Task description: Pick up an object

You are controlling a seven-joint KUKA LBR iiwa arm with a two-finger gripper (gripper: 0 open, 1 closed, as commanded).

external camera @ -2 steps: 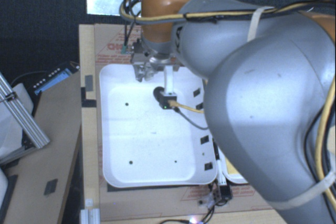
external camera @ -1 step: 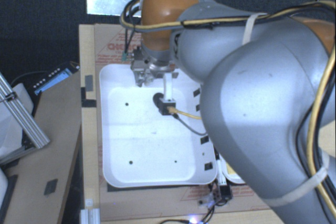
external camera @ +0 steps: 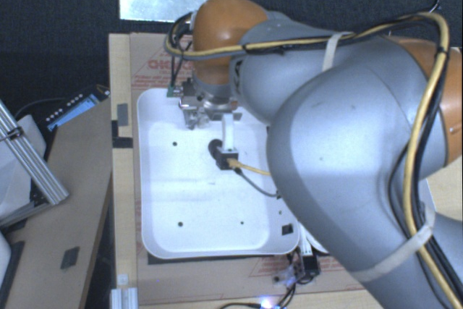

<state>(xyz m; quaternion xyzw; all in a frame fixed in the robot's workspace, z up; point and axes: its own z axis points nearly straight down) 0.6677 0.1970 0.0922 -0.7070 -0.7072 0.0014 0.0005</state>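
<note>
Bright overhead light, glare on white bin (external camera: 163, 228), soft shadows, dark bg, slight blur.

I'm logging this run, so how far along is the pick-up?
Done: the gripper is over the far end of the white bin. In hand: nothing I can see held. Left: the grab and lift; a small black piece lies by the near right corner.

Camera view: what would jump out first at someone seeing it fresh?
The bulky grey arm dominates, sweeping in from the right across most of the view, its orange band bright at top centre. Below that band the gripper sits at the far end of the white bin. A small dark thing lies by the bin's near right corner.
</note>
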